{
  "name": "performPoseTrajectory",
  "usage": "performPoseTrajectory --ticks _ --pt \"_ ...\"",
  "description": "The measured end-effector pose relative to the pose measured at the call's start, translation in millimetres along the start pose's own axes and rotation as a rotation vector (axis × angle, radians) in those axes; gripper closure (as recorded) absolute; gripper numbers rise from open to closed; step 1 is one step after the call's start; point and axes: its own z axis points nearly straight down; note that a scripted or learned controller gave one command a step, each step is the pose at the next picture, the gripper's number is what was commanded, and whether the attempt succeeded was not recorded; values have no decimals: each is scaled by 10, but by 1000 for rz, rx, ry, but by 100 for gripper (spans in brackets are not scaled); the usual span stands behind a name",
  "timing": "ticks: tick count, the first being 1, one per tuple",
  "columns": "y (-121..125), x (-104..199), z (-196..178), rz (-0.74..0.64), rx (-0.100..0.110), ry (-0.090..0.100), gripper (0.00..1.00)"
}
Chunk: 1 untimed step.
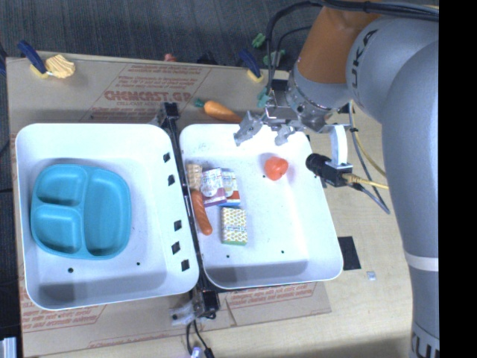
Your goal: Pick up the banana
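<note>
Bench (112,88), gripper (264,131) above right bin (313,222)

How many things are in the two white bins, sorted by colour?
Blue: 1, plate
Red-orange: 2, sausage, round fruit
Tan: 1, small piece
Printed: 2, packet, box
Total: 6

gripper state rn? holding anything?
Gripper: open, fingers spread, nothing between them. It hangs over the far edge of the right bin.
</note>
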Motion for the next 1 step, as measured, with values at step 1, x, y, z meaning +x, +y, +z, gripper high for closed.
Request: performPoseTrajectory --ticks 1 --pt "-811 -103 1537 12 4 2 0"
